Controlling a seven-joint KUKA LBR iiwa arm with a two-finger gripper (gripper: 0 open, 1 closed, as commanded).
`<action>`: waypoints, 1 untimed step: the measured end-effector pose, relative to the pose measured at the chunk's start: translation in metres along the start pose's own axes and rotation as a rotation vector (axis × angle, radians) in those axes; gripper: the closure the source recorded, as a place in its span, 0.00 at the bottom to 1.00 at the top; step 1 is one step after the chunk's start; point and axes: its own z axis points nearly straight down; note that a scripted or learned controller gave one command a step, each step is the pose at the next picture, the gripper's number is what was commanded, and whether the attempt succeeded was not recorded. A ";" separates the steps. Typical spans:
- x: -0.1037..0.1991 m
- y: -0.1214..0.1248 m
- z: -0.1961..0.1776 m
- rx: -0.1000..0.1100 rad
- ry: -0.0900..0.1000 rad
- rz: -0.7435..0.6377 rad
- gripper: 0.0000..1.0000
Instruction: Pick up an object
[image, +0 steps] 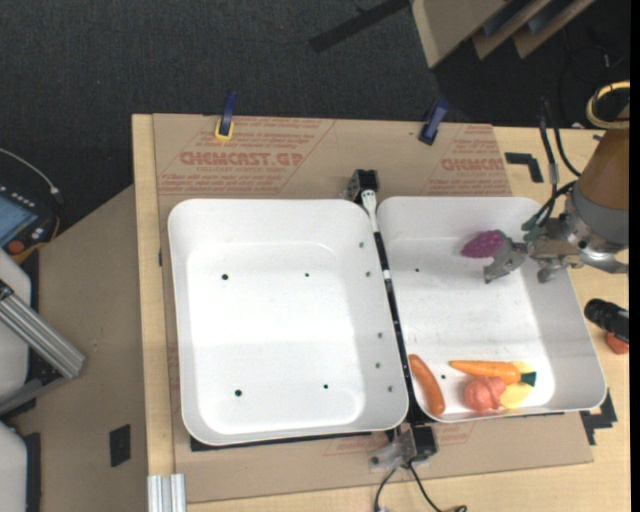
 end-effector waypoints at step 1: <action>-0.027 0.053 0.049 -0.010 -0.004 -0.007 0.00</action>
